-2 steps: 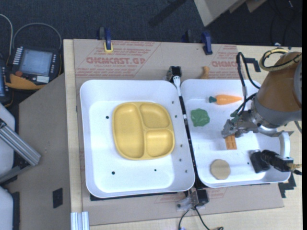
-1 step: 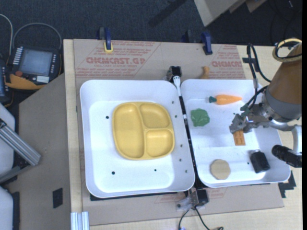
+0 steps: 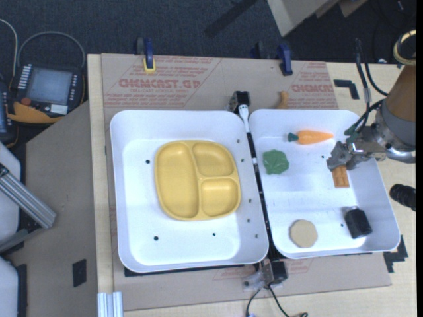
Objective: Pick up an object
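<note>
In the right bin (image 3: 370,243) lie an orange carrot (image 3: 314,137), a green leafy piece (image 3: 275,162), a round tan cookie (image 3: 303,233), a black block (image 3: 357,222) and a small brown block (image 3: 340,177). My gripper (image 3: 344,157) reaches in from the right and hangs over the bin's right side. It sits directly over the upper end of the brown block, which pokes out just below it. The carrot lies a little up and left of the gripper.
The left bin (image 3: 132,144) holds a yellow divided plate (image 3: 197,178). A black hinge strip (image 3: 253,170) runs between the two bins. A teach pendant (image 3: 46,88) lies off the bench at the far left.
</note>
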Motion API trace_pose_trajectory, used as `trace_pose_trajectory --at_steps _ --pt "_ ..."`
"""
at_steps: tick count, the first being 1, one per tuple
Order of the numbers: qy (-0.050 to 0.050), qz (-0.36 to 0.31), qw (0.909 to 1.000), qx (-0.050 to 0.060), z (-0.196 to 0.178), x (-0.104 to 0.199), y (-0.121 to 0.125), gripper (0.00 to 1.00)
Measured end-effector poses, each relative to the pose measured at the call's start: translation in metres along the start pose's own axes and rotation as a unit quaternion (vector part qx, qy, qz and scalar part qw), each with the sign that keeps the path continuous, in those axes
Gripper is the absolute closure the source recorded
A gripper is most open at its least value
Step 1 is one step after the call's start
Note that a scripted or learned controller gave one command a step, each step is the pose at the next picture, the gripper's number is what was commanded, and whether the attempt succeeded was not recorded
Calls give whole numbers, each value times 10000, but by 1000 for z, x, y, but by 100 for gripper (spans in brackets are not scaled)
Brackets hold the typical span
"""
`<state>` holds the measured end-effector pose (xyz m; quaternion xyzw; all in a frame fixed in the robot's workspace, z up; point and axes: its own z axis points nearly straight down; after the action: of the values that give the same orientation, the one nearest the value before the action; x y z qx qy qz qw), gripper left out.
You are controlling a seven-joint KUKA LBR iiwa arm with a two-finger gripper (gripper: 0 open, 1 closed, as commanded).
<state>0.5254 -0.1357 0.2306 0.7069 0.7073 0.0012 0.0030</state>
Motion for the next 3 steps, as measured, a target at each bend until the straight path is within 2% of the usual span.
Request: trace_pose_trajectory --at_steps 2,3 --pt "16 -29 10000 14 -15 105 13 100" --pt "23 -23 10000 53 4 156 17 100"
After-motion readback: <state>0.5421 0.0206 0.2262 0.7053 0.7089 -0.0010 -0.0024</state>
